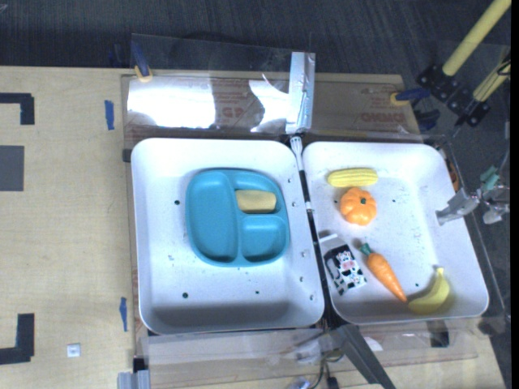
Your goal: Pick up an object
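The right bin (418, 217) holds several toy foods. A yellow corn cob (352, 177) lies near its back left, with an orange pumpkin (358, 205) just in front of it. A small black-and-white cow-patterned carton (345, 267) rests by the bin's left wall. An orange carrot (384, 274) lies slanted beside the carton, its tip close to a yellow banana (432, 294) in the front right corner. In the left bin (162, 282), a blue divided plate (212, 217) carries a yellow block (256, 202) in its back right compartment.
A grey metal piece (456, 208) sticks in over the right bin's right rim. A clear plastic sheet (211, 96) lies behind the left bin. Yellow poles with black clamps (462, 63) stand at the back right. Wooden bench top (65, 217) stretches to the left.
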Controlling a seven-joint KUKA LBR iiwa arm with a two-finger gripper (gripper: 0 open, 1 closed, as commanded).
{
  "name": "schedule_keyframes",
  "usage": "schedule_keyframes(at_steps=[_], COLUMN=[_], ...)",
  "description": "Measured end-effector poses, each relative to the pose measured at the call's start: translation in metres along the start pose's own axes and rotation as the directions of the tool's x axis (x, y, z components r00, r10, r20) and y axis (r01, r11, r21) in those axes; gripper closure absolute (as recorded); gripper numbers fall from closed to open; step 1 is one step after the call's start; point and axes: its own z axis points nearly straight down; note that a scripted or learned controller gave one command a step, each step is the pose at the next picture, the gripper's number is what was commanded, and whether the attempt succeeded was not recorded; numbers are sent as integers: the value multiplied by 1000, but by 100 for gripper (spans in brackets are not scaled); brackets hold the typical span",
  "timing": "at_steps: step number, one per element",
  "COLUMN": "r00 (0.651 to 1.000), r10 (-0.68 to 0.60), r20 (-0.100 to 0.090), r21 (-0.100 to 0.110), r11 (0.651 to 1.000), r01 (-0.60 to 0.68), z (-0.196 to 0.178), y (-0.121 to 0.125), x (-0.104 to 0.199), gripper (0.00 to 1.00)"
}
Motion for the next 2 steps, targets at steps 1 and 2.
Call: schedule_keyframes(at_steps=[1,2], r00=[999,988], r10=[40,157], r20=[-3,-4], r21=[6,-3], r11=[999,988], r01=[-40,-157], z=[162,184], y=[7,-12], x=[52,14], gripper=[0,0])
